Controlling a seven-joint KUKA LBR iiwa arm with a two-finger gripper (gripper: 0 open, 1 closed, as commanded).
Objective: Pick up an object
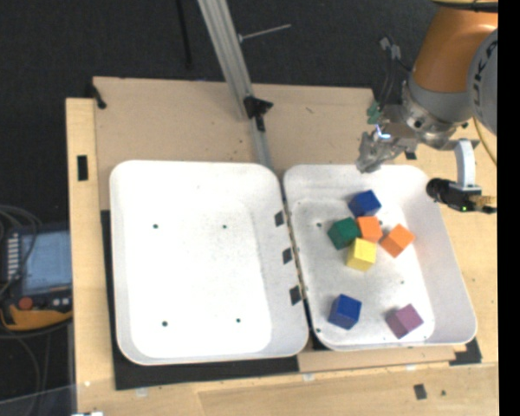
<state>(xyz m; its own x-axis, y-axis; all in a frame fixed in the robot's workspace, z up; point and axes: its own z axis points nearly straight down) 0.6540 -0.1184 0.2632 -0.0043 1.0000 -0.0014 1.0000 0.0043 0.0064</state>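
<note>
Seven cubes (364, 232) lie in the right bin (442, 258) below the fingers (370, 159), whose state I cannot tell

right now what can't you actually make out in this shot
- Tool, camera view: small and blurred above the right bin's far rim; finger state unreadable.
- Arm: cut off by the top and right edges.
- Two orange cubes: touching or apart, unclear.
- Left bin's dark specks: too small to identify.
</note>
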